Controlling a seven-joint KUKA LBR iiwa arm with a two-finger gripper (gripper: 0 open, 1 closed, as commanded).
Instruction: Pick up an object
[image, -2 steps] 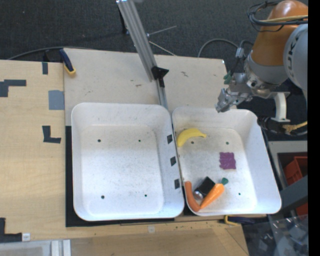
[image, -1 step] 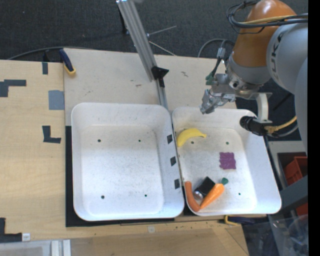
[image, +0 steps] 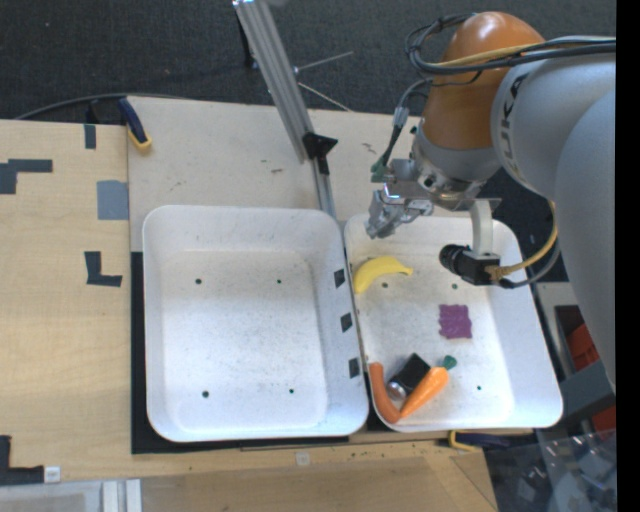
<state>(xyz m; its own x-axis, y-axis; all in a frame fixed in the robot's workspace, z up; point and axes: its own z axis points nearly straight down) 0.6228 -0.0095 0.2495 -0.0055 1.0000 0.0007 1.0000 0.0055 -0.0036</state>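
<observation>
My pincer (image: 384, 222): upper middle of the frame, hanging over the far left corner of the right bin (image: 500, 400); whether the fingers are parted or closed I cannot tell from this angle, and I see nothing between them.
My arm (image: 560, 110): coming in from the upper right, orange band (image: 485, 60) above the wrist, black cables looping round it.
Banana (image: 381, 272): yellow, curved, lying in the right bin just below my pincer and apart from it (nearest thing to me).
Purple piece (image: 455, 321): flat, roughly square, right of centre in the right bin, well apart from the banana.
Carrot (image: 424, 390): orange, at the near left corner of the right bin, lying at a slant with its green tip (image: 449, 362) pointing up and right.
Black block (image: 409, 373): touching the carrot, wedged between it and another orange curved piece (image: 381, 395) against the bin's left wall.
Left bin (image: 160, 300): white, speckled, centre-left of the frame, side by side with the right one.
Bench (image: 60, 320): pale wood, with grey tape marks at the left of the frame.
Metal pole (image: 285, 90): slanting down from the top centre towards the gap between the bins.
</observation>
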